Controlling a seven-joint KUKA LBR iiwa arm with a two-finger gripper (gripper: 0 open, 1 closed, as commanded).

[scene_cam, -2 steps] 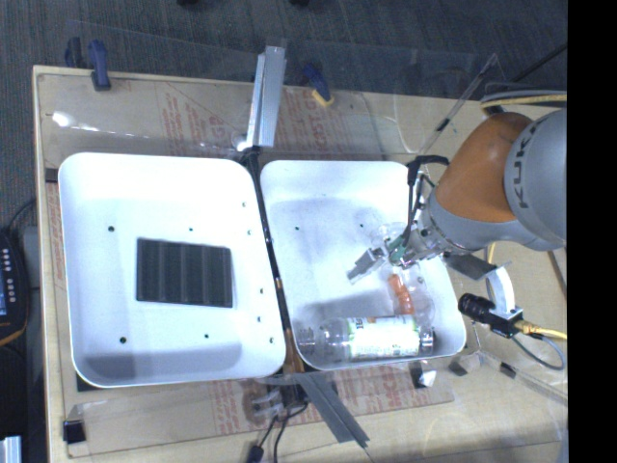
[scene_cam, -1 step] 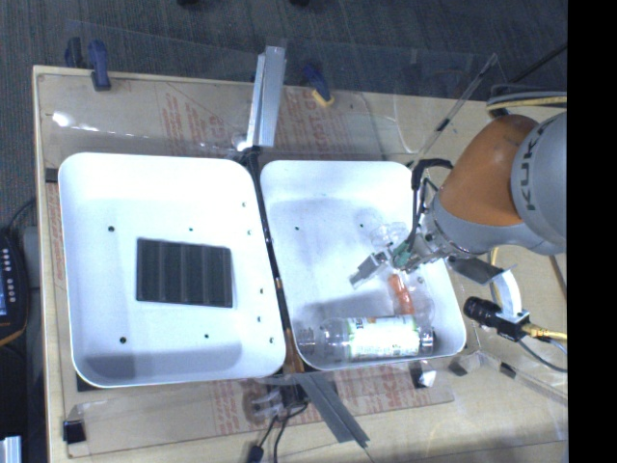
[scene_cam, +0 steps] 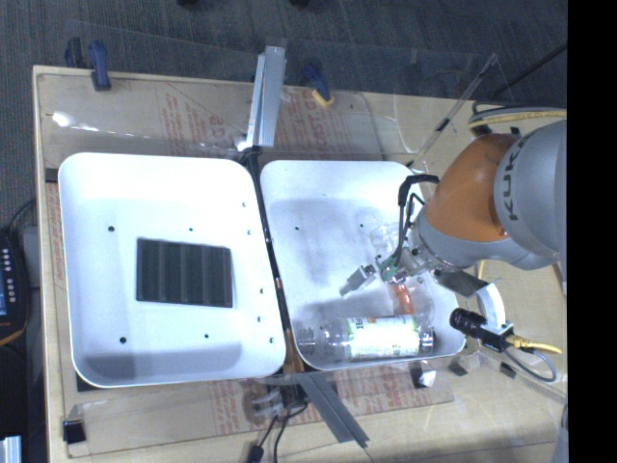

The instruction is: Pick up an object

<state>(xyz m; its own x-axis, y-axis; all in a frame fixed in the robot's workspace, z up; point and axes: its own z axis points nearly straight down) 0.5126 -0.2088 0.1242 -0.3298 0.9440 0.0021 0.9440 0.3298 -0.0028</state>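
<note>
Two white bins seen side by side on bench. Left bin (scene_cam: 96,258) bears dark ribbed rectangular panel (scene_cam: 184,272) on floor. Arm (scene_cam: 501,201) reaches in from right over right bin (scene_cam: 308,210). Gripper (scene_cam: 381,273) positioned low over middle of right bin — finger spread cannot be told, nothing seen held. Clear plastic bottle (scene_cam: 371,339) with white-green label lies on its side along near wall of right bin — just nearward of gripper, apart from it. Small orange-red object (scene_cam: 405,300) noted between bottle and gripper.
</note>
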